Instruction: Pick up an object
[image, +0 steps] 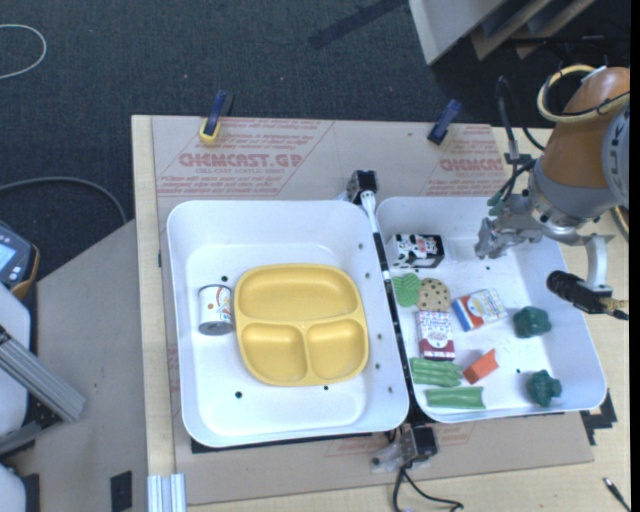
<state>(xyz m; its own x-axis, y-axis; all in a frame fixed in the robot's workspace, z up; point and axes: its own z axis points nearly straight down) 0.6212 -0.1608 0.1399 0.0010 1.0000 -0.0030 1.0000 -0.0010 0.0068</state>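
One red carton (435, 335) lies lengthwise up-down; gripper (492, 243) state unclear.

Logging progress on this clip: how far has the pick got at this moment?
Nothing looks picked yet. The gripper hangs over the back of the right bin, with no item seen between its fingers. The toy items, such as the orange block, the green pods and the small carton, lie on the bin floor. Choosing, grasping and lifting one all remain. The yellow tray and can sit in the left bin.
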